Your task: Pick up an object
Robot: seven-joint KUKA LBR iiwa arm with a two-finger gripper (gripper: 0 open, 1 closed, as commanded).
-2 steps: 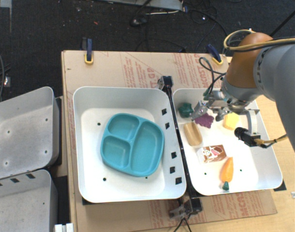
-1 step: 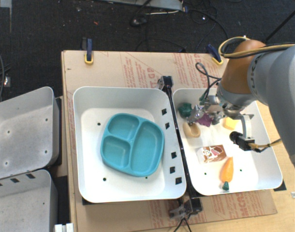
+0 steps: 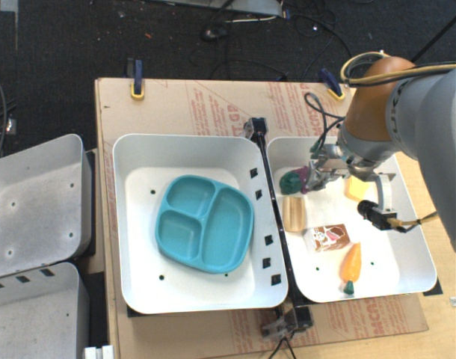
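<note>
A: The gripper (image 3: 315, 172) is low in the right white bin (image 3: 407, 264), right beside a small green and purple object (image 3: 294, 180).

B: Holding it?

A: Can't tell; it's too blurred there.

B: Alternatives?

A: Orange toy carrot (image 3: 350, 264), brown snack packet (image 3: 330, 238), well apart. The teal divided plastic plate (image 3: 205, 224) sits next door.

Right bin objs: dark green rounded toy (image 3: 291, 180) by the left wall, tan wooden block (image 3: 294, 214) just below it. Brown-white flat packet (image 3: 330, 238) mid-bin, orange plastic carrot (image 3: 350, 263) near front, pale yellow block (image 3: 356, 188) at rear.
</note>
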